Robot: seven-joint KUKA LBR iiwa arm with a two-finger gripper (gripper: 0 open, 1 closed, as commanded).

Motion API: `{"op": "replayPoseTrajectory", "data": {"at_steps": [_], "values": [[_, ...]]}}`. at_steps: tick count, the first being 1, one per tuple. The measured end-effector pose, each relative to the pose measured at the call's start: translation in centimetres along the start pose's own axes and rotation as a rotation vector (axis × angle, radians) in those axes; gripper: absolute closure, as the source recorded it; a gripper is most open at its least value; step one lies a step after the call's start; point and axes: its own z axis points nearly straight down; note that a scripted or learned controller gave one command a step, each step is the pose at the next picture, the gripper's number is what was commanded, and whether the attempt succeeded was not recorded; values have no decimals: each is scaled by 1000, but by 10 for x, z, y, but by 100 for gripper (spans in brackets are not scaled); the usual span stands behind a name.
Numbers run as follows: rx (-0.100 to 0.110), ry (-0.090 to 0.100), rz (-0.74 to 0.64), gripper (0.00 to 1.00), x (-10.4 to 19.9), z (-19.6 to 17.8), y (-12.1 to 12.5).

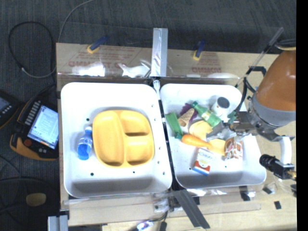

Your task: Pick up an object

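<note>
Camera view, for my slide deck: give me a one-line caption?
Grey KUKA arm's gripper over right white bin of toy food; yellow divided plastic tray in left white bin.

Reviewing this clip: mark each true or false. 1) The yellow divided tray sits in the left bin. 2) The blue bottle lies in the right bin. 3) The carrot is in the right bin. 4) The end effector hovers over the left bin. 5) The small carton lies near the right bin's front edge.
1) True: the yellow divided tray sits in the left bin.
2) False: the blue bottle lies in the left bin, beside the tray.
3) True: the carrot is in the right bin.
4) False: the end effector is over the right bin.
5) True: the small carton.
</note>
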Motion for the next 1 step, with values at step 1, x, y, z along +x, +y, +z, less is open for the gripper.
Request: {"op": "replayPoseTrajectory", "data": {"at_steps": [1], "values": [[-7, -3, -45, 0, -21, 143, 9]]}}
